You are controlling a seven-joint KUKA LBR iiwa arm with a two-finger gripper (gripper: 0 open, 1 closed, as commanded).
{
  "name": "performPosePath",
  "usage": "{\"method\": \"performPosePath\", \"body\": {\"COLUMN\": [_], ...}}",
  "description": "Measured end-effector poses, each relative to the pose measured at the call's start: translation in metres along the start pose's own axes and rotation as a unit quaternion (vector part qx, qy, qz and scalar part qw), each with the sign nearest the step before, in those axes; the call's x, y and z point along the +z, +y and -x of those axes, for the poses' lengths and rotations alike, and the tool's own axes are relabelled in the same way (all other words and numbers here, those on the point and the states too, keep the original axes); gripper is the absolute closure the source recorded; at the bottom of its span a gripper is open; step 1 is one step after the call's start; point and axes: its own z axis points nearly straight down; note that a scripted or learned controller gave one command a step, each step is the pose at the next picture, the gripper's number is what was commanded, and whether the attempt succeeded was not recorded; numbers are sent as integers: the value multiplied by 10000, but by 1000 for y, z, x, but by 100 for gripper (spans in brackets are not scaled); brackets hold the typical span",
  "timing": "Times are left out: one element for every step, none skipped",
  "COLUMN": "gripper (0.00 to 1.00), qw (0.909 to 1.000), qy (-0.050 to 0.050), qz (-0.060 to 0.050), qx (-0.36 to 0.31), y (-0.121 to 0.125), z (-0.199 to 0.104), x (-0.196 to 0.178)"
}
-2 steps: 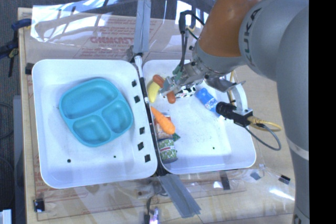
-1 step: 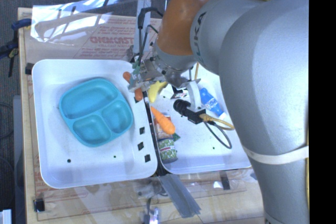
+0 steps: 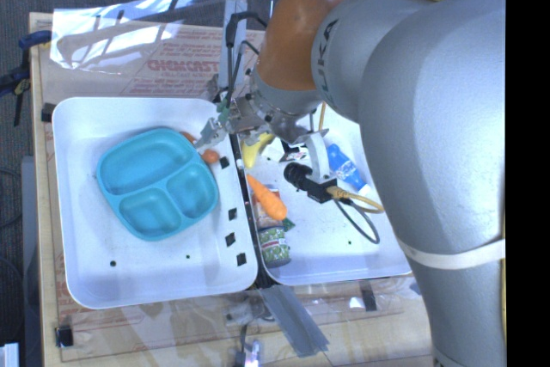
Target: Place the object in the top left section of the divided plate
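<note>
The gripper (image 3: 225, 118) hangs over the wall between the two bins; its state cannot be told. A small orange object (image 3: 209, 155) lies just right of the blue divided plate (image 3: 157, 182) in the left bin (image 3: 86, 271).

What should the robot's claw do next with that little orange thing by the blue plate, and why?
Probably slide a little further left, over the blue plate. The claw sits at the plate's right edge near the wall between the bins, with the small orange thing just below it, outside the plate's sections. Whether it is gripped is unclear.
</note>
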Motion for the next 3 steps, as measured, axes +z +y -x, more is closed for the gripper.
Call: {"method": "performPosePath", "body": {"gripper": [100, 0, 100], "qw": [10000, 10000, 10000], "qy": [-1, -1, -4], "qz": [-19, -21, -40], "qx": [-41, -43, -81], "y": [1, 1, 1], "z": [-1, -1, -2], "x": [-8, -8, -16]}}
